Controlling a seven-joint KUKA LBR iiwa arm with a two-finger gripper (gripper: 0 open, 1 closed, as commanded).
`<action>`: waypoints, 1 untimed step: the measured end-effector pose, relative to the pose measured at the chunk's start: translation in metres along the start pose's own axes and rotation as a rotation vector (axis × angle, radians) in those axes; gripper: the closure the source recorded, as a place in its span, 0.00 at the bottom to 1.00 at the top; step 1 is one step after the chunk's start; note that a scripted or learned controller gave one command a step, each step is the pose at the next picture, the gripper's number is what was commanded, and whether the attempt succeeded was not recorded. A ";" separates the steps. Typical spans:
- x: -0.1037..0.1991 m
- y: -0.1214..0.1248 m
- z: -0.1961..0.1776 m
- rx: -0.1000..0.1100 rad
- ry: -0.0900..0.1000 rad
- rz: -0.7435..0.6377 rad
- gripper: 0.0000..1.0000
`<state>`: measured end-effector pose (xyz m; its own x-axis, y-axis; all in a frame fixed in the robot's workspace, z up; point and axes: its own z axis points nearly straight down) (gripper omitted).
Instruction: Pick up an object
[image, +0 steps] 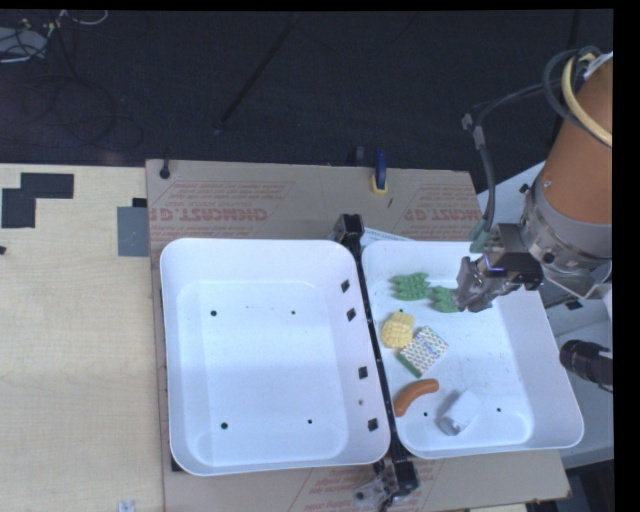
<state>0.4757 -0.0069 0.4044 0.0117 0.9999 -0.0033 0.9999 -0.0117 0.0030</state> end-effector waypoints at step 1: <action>0.049 -0.001 0.036 0.010 0.003 -0.015 1.00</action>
<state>0.4757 0.0416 0.3683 -0.0036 1.0000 0.0001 1.0000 0.0036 -0.0066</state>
